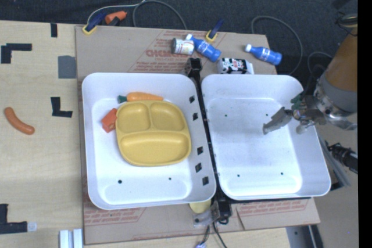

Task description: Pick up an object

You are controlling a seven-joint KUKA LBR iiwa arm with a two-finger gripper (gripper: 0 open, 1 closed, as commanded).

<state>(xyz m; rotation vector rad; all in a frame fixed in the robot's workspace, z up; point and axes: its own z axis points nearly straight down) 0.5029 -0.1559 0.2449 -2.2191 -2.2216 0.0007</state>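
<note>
The hand [286,120] hangs spread and unladen over the right bin [256,183], the yellow tray [154,133] and carrot [144,97] in the left bin [99,183].

We look down from above the bench at a slant, far enough back to take in both white bins [204,180] whole; the bench's far edge and dark floor lie beyond them, the arm [343,81] entering right.

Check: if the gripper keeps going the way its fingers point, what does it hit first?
The gripper points left and down over the right bin. First contact is probably that bin's bare floor; height is unclear, so it might instead reach the divider between the bins.
</note>
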